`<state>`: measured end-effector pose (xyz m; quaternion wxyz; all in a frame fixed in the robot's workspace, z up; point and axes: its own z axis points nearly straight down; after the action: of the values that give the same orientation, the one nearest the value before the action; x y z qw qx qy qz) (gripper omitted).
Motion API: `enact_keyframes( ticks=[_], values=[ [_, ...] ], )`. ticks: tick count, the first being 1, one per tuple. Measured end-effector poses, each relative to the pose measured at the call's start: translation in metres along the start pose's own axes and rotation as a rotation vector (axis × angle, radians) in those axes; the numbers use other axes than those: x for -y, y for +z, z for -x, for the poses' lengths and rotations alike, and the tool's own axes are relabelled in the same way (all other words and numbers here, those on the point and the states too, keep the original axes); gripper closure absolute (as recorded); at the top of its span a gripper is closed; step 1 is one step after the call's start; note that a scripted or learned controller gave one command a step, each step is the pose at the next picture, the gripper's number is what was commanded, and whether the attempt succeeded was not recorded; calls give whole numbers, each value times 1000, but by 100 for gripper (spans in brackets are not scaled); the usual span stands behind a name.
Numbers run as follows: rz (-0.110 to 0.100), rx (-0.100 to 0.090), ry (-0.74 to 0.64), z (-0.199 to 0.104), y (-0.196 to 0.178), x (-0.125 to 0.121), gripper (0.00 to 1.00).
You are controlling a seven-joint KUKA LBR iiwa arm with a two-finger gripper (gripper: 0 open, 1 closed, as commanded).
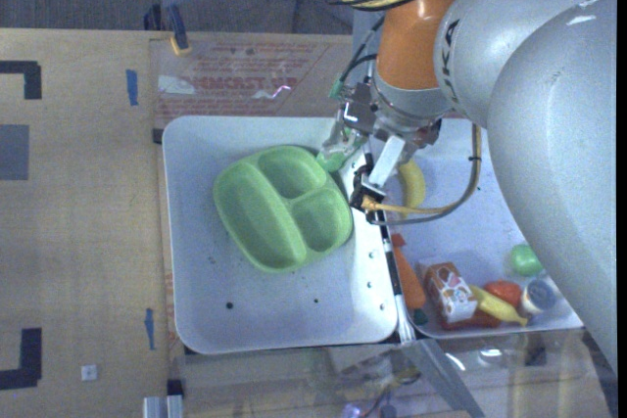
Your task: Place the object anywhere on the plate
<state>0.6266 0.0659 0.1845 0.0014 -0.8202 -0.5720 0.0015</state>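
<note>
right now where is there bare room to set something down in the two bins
Free: the left white bin floor below and left of the green three-compartment plastic plate, and the plate's own compartments. Crowded: the right white bin, with a yellow banana by the gripper and toy foods along its lower edge.

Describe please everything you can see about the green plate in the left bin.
The green plate is a light green, rounded dish that looks like matte plastic. Raised ridges divide it into three compartments: one long one on its left side and two smaller ones on its right. It lies flat, right side up, turned at a slant, on the floor of the left white bin, toward the upper middle. All three compartments hold nothing. The gripper sits at its upper right rim; whether they touch, I cannot tell.
</note>
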Motion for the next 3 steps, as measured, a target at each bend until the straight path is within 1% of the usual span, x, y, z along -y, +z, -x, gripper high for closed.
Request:
enact_keyframes(
  ticks=[3],
  values=[
    [0,0,0,0,0,0,0]
  ],
)
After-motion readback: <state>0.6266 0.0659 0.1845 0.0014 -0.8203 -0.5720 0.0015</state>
